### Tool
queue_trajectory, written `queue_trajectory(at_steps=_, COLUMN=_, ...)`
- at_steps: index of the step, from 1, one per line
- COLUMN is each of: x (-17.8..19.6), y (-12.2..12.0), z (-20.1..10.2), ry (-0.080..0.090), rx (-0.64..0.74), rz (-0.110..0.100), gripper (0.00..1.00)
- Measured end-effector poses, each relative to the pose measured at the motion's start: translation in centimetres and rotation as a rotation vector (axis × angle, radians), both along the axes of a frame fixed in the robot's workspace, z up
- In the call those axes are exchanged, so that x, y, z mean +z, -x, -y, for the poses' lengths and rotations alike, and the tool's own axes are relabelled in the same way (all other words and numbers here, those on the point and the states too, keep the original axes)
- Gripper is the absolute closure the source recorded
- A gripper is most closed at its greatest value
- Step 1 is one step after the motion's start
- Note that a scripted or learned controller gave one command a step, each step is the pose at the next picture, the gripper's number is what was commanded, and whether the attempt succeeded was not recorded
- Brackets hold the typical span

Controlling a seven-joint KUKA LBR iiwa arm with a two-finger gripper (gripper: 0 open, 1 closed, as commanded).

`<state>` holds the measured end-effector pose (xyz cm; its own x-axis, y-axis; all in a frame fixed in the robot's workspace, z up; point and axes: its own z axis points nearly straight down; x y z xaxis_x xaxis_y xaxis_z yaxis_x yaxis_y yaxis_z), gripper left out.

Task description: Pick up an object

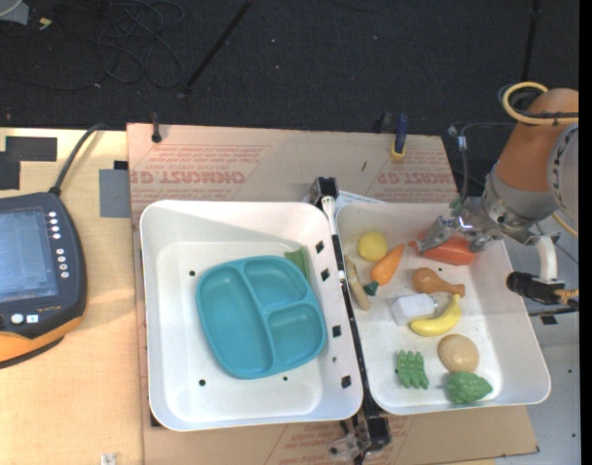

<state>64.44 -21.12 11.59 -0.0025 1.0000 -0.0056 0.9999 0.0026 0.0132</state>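
Teal tray (260, 315) in left bin (170, 250) — toy foods in right bin (528, 376).

Smooth, glossy plastic is seen in the white bins (170, 260) and teal tray (260, 315); matt cardboard (276, 168) lies beneath.

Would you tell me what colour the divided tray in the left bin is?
The divided tray is teal blue, seen plainly in the camera view.

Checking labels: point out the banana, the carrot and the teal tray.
banana (437, 320), camera view, middle of its curved body.
carrot (388, 263), camera view, middle of its orange body.
teal tray (261, 315), camera view, divider ridge near its centre.
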Motion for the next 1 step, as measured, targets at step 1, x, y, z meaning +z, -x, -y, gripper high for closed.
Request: queue_trajectory(at_steps=1, x=-2.67, y=1.05, z=-8.62, ry=-0.007, rx=0.003, rz=-0.012, gripper=0.0)
